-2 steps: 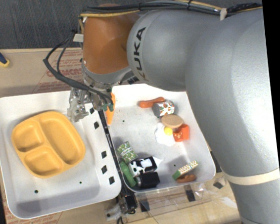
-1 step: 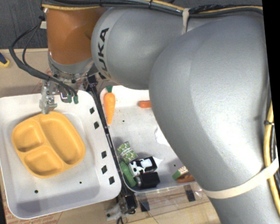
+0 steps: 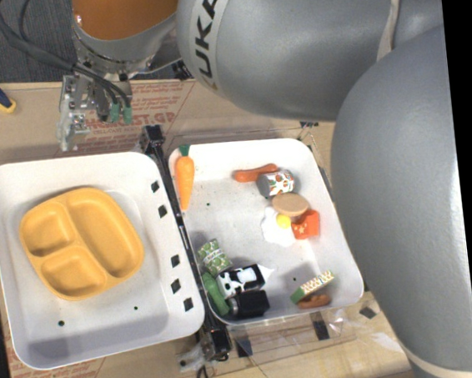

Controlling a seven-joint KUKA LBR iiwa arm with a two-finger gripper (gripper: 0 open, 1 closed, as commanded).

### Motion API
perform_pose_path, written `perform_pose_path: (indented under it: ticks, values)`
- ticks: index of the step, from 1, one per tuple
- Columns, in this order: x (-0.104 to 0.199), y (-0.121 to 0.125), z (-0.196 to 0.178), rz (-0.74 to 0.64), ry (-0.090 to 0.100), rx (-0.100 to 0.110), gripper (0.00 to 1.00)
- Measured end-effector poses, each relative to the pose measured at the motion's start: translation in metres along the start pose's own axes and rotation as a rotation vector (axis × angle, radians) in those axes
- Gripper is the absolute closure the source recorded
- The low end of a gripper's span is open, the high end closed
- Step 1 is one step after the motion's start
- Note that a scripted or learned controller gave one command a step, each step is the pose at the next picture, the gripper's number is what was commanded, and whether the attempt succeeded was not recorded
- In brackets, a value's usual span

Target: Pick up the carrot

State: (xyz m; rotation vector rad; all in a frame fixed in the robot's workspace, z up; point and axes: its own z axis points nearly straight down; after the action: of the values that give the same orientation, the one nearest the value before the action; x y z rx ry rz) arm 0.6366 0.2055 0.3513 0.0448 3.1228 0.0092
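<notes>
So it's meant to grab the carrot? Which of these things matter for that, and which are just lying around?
For the job:
carrot, at the right bin's left wall
tool, above the bench beyond the left bin

Just lying about:
yellow divided tray
sausage
small can
fried egg
black-and-white cow
green packet

You'll find the orange carrot (image 3: 185, 181) with its green top lying lengthwise against the left wall of the right bin (image 3: 323, 183), leafy end pointing away from you.
</notes>
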Motion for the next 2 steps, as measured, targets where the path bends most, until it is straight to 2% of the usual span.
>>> perform_pose_path:
  ticks: [1, 2]
  values:
    - [-0.004, -0.039, 0.014, 0.37, 0.017, 0.012, 1.0]
    - [0.004, -0.063, 0.054, 0.623, 0.017, 0.015, 1.0]
